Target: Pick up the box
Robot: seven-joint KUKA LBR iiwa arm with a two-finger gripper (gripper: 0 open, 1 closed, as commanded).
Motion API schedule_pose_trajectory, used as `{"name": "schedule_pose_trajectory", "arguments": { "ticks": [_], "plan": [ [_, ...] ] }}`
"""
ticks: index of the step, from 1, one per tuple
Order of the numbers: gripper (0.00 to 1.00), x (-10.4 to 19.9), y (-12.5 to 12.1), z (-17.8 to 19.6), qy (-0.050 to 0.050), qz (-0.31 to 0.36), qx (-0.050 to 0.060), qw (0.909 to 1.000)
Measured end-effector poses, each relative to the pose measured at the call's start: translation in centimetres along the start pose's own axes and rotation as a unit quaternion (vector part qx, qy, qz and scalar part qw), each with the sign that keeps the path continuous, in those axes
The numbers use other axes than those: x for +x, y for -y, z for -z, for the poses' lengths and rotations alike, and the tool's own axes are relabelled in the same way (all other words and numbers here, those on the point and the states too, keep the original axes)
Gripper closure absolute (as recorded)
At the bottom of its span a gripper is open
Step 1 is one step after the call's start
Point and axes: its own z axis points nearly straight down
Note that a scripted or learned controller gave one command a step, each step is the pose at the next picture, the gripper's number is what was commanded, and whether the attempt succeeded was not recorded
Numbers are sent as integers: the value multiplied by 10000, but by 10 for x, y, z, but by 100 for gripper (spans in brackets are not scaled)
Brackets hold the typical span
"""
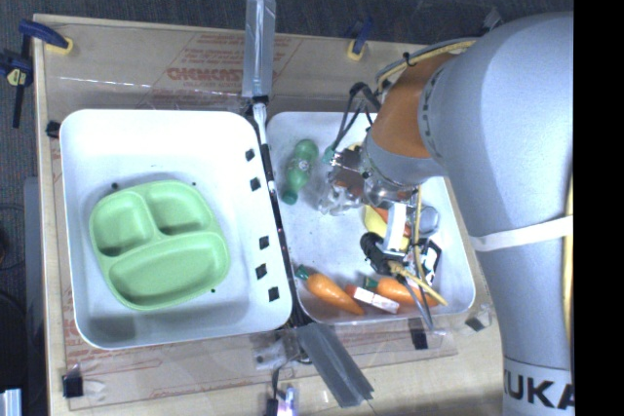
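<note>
The box is small and white with a red end. It lies flat near the front edge of the right bin, between two orange carrots. My gripper hangs over the middle of the right bin, beside a green bottle. It is well behind the box and apart from it. The grey arm and its orange band hide the bin's back right part.
The left bin holds a green divided tray. A second carrot and a yellow item lie under the wrist on the right. A raised divider separates the bins.
</note>
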Motion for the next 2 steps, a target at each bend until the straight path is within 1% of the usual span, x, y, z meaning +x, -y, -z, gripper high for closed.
{"name": "schedule_pose_trajectory", "arguments": {
  "ticks": [1,2],
  "plan": [
    [100,-51,35,-10,1,-829,-9,9966],
    [100,10,2,108,-7,-2350,-14,9720]
  ]
}}
